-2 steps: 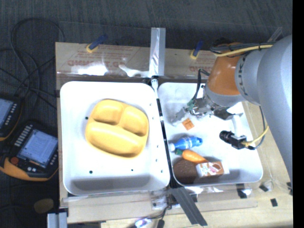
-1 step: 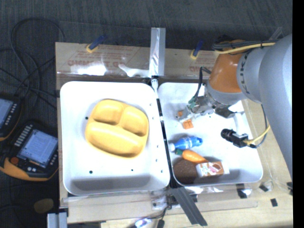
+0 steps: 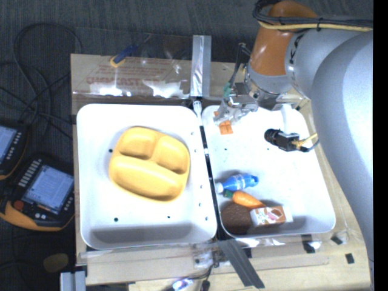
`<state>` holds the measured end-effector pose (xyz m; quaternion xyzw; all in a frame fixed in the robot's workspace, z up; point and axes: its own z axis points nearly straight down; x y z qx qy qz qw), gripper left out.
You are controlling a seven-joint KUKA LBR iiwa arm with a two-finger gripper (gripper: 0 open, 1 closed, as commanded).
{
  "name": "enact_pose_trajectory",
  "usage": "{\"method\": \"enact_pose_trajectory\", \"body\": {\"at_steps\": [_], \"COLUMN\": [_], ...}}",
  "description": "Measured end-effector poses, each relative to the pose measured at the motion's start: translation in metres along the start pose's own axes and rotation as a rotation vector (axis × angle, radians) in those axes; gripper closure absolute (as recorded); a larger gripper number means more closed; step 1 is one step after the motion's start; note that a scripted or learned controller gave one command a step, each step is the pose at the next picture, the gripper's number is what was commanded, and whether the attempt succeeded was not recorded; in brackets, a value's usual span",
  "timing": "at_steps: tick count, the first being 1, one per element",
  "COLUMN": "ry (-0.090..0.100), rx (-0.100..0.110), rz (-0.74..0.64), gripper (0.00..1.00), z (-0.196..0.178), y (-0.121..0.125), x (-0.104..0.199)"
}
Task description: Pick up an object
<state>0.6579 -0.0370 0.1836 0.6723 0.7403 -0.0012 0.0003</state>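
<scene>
Gripper (image 3: pixel 233 111) hangs at the right bin's (image 3: pixel 294 177) far left corner (its grip width cannot be told). A small orange block (image 3: pixel 225 128) lies just beside it, toward the near edge.

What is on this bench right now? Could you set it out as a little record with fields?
Arm: grey with an orange band, reaching in from the right
Hand: over the far left corner of the right bin
Left bin: one big yellow tray
Right bin, near edge: blue bottle, carrot, brown round lump and small carton, clustered together
Right bin, by the hand: small orange piece
</scene>
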Motion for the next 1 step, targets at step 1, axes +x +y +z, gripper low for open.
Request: {"method": "enact_pose_trajectory", "body": {"at_steps": [1], "ry": [-0.001], "rx": [0.001], "rz": [-0.124], "gripper": [1.0], "z": [0.0004], "y": [0.0063], "x": [0.0473]}}
